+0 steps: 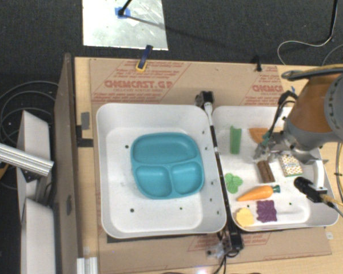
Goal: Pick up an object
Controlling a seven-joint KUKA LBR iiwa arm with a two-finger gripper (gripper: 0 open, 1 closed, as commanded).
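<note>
**Arm low over the right bin's toy food**

Dark carpet surrounds a brown bench (pixel 160 81) whose printed board carries two shallow white bins side by side. Left of centre, the left bin (pixel 117 210) holds a blue divided plate (pixel 167 164) with three compartments.

At the right of the frame, the right bin (pixel 308 213) holds a scatter of small items: a green block (pixel 235 140) standing near its upper left, an orange wedge (pixel 257 134) just to the right of it, a green leafy piece (pixel 233 181) by the left wall, a carrot (pixel 256 193) lying across the middle, a yellow piece (pixel 245 216) and a purple piece (pixel 266 210) side by side near the lower edge, and a patterned square (pixel 290 165) further right.

From the right edge the grey arm with its orange band (pixel 306 101) reaches in, and the gripper (pixel 264 156) sits low over a brown bar (pixel 266 170) just above the carrot. How far the gripper is open, and whether it has hold of anything, cannot be told.
</note>
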